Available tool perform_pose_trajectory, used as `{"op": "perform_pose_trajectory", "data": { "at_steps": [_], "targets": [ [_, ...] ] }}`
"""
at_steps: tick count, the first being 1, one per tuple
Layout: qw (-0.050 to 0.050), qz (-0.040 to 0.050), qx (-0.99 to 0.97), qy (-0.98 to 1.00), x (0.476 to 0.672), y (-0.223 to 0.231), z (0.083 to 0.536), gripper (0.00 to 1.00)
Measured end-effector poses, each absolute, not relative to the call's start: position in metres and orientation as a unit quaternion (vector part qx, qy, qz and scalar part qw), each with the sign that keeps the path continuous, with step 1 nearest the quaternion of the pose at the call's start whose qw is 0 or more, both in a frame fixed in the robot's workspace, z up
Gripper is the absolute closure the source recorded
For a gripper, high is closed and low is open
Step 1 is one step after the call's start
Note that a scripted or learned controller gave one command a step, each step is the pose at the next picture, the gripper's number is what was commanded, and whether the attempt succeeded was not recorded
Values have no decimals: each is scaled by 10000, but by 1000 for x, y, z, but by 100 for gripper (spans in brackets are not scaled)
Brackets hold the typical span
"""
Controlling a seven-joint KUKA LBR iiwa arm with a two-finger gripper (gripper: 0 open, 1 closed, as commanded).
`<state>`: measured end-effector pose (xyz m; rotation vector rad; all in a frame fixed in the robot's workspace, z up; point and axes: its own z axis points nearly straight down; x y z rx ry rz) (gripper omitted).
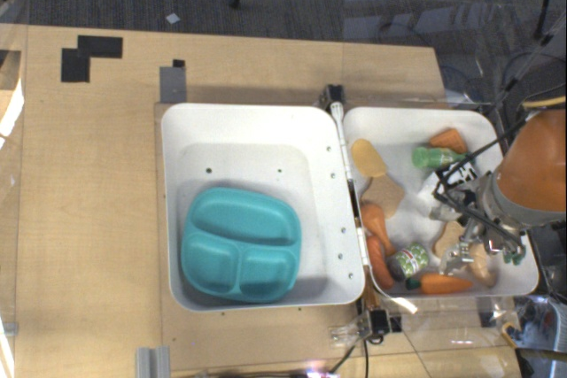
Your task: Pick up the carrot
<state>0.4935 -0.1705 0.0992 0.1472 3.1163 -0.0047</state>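
Orange and tapered, the carrot (pixel 446 284) lay along the near wall of the right bin (pixel 523 282), just beside a small can (pixel 409 261). Similar orange pieces lay at the bin's left wall (pixel 376 235) and its far side (pixel 447 139), so the target was a judgement. The tool (pixel 467 249) hung just above the carrot's thick end; whether it was released or clenched could not be told, and nothing showed in its grip. The step looked like the approach. Next would call for a descent astride the carrot, across its length. Room was tight: the wall ran close alongside, and a pale piece (pixel 483 266) crowded the right end. The left bin (pixel 257 124) held a teal tray (pixel 239 243).
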Motion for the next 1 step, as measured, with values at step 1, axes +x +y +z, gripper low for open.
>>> {"op": "perform_pose_trajectory", "data": {
  "at_steps": [1],
  "targets": [
    [156,-18,493,9987,497,-170,110,100]
  ]
}}
